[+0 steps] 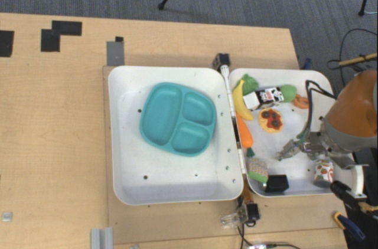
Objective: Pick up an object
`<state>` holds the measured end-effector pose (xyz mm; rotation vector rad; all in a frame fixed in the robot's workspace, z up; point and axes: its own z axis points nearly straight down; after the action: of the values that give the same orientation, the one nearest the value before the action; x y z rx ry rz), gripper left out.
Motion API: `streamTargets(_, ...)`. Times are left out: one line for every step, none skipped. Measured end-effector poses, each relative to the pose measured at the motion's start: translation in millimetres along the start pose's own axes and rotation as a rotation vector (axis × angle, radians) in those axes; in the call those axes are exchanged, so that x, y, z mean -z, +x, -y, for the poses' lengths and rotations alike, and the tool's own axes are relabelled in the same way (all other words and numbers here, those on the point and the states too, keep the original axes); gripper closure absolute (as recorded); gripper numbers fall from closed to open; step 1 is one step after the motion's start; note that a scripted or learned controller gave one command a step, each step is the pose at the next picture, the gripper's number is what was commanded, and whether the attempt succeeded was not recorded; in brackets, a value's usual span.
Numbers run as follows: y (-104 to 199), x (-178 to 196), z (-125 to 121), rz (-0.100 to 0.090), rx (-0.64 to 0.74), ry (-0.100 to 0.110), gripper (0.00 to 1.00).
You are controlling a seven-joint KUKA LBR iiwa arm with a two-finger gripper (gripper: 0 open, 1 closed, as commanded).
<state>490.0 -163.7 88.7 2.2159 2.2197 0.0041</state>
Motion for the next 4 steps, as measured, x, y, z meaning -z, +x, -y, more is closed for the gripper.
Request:
streamTargets(-35.9, -2.9, -88.5, 0.000, 0.002, -0.002, 0.00)
streamTargets(-31.3, -5.4, -156.5, -0.003, 0.006, 0.014, 0.00)
streamTargets(70.0, -6.1, -170.3, 0.000, 0.005, 0.043, 0.00)
streamTargets(70.4, 5.1, -171.9, 0.001, 0.007, 0.037, 1.00)
